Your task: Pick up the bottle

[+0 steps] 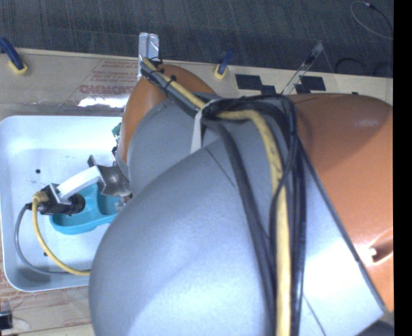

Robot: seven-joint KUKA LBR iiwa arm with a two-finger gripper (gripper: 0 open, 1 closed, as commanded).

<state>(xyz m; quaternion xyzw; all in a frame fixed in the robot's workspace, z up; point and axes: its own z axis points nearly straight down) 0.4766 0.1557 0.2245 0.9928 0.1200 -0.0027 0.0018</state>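
A light blue plastic thing (87, 220) lies in the left white bin (17, 152), near the bin's middle; its shape is partly covered, so I cannot tell whether it is the bottle. My gripper (112, 182) hangs low in this bin, right over the blue thing's right side. The grey and orange arm hides the gripper's lower part and whatever lies beneath it.
The arm's bulk covers the right bin and most of the bench. A small green bit (116, 129) peeks out at the arm's edge in the left bin. Blue clamps (13, 56) (223, 64) sit on the bench's far edge.
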